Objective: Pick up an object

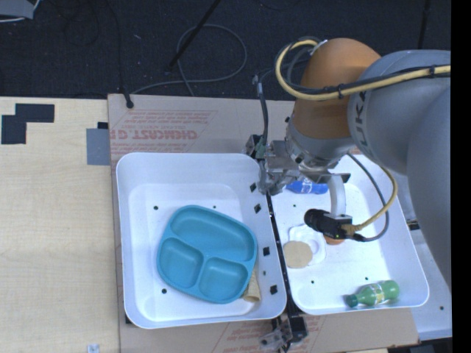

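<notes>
My gripper (278,173) hangs below the orange wrist band over the back left part of the right bin (412,271), near the wall shared by the two bins. A small blue object (309,188) lies just right of it, partly hidden under the wrist. A tan round disc (298,254) rests on a white piece (315,243) in the middle of that bin. A green bottle (374,293) lies on its side near the front right corner. A bit of an orange object (335,239) peeks out beneath a black cable fitting (324,222).
The left bin (136,197) holds a blue divided plate (207,252), with a tan piece (252,291) sticking out under the plate's front right edge. The grey arm covers the right bin's back right side. Cardboard lies under both bins.
</notes>
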`<control>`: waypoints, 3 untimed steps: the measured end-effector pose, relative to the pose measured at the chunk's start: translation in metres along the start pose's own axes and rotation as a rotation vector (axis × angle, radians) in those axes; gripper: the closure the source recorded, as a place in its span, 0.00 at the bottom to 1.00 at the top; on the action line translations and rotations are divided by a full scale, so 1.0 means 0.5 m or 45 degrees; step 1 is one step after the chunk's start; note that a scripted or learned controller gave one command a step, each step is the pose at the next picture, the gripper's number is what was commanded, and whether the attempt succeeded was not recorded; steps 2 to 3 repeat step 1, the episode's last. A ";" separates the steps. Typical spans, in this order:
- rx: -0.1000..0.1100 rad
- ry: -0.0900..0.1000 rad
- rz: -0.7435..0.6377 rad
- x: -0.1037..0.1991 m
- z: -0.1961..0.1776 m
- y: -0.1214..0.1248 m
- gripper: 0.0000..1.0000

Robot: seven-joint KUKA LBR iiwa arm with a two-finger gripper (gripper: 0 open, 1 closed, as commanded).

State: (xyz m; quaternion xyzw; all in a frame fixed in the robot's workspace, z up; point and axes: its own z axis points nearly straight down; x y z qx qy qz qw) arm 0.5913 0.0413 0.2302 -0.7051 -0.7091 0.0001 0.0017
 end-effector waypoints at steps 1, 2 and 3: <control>0.002 0.000 0.000 0.124 -0.004 -0.022 1.00; 0.002 0.000 0.000 0.124 -0.004 -0.022 1.00; 0.002 0.000 0.000 0.124 -0.004 -0.022 1.00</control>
